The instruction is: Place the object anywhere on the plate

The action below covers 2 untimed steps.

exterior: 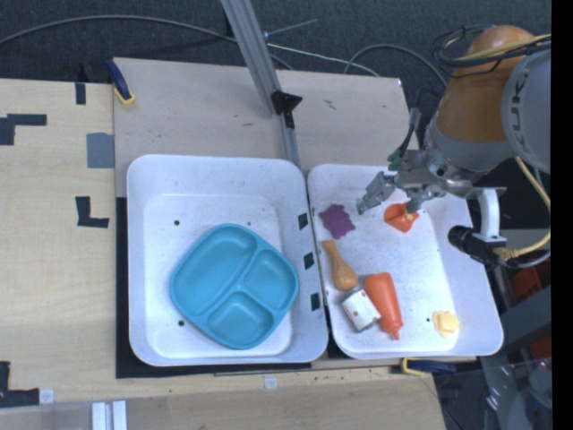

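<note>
Small orange-red object (401,217) lies in the right bin (466,330), touching or just under the right-hand fingertip of the gripper (387,201). Fingers spread open, tilted down; nothing between them. The left finger (371,195) sits well clear of the object, so the piece looks off-centre in the gap.

Step in hand, as I judge it: the grasp, not yet made. Next move calls for centring over the object, closing, lifting, then carrying across the bin divider to the blue plate (235,285) in the left bin (143,240).

Surface: white bin floor, lightly speckled. Beyond the left finger, a purple piece (335,219); further below the fingers, a tan gourd shape (340,269), a carrot (385,303), a white block (360,311) and a yellow bit (445,322).

Room: pale wooden bench (54,240), dark carpet, cables, metal post (251,34).
</note>
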{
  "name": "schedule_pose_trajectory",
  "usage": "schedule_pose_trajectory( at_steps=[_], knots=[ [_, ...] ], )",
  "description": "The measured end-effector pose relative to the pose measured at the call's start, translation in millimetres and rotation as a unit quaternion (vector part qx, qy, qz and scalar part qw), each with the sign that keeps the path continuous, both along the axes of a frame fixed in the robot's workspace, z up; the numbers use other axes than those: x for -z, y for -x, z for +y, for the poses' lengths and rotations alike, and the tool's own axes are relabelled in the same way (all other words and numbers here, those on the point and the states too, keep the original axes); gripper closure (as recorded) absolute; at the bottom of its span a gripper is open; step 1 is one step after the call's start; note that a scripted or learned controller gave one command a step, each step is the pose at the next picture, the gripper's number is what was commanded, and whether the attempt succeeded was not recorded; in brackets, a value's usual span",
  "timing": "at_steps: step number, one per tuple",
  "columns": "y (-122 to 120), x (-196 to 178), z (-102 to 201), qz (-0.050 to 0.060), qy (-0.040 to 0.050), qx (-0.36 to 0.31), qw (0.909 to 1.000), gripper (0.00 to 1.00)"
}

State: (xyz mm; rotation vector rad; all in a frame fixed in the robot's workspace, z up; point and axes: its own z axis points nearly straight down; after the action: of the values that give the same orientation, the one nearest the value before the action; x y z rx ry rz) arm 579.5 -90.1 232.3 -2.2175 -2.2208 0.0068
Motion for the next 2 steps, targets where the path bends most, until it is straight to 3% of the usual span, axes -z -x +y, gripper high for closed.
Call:
schedule_pose_trajectory(
  at_steps=[2],
  knots=[
    [-11,103,0,0.001,0.0000,0.000,1.0000,0.00]
  ],
)
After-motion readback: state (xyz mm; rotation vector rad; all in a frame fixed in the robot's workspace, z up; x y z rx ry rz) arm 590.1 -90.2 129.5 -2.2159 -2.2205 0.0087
